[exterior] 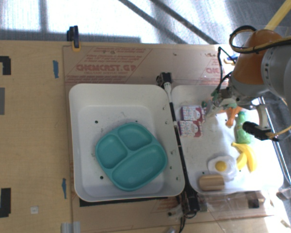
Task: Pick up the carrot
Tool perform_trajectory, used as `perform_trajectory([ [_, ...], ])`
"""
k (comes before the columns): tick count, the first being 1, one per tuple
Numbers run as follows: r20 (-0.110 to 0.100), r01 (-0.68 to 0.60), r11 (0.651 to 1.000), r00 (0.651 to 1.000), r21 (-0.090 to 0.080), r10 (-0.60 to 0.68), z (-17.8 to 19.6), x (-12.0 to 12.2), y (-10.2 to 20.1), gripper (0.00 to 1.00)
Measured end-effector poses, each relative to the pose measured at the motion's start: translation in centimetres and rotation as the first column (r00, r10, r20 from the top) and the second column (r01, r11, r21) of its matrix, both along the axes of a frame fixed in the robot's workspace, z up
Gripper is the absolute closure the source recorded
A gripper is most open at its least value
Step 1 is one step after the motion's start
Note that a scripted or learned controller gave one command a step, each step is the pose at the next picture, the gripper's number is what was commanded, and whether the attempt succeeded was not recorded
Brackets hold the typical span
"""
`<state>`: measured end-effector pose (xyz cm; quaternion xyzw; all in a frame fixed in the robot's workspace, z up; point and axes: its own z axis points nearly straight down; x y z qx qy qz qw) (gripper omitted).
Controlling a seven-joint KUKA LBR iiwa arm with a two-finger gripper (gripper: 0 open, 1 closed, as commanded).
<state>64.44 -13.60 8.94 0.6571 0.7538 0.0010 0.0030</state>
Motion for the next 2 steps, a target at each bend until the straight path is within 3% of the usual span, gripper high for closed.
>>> perform_trajectory([
  [1,-0.021,-0.248,0.969,0.969,0.018,0.248,-0.1,1.0,-6.6,1.0],
  [2,-0.012,-0.249,0.968,0.968,0.011,0.25,1.1,1.3,-6.6,1.0],
])
